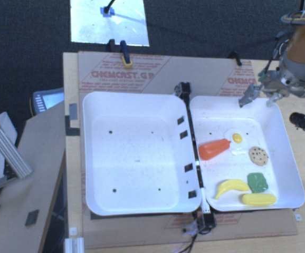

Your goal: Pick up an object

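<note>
Left bin (97,141): bare white floor; nothing here for the arm to take, so it likely serves as the drop side
Divider (190,146): dark clips along the seam where the two bins meet, keeping them side by side
Right bin (295,188): carries every candidate for the pick, all gathered in its middle and near half
Carrot (213,149): orange, lying flat near the seam, tip towards the fried egg (236,139); well apart from the rest, so probably the easiest grab
Banana (231,187): near the front wall; the green piece (257,182) and the yellow corn (258,198) sit just beside it, crowding a descent
Cookie (258,155): flat, little to pinch
Gripper (258,94): fingers spread, pinching nothing; hovers over the right bin's far rim, away from the toys
</note>
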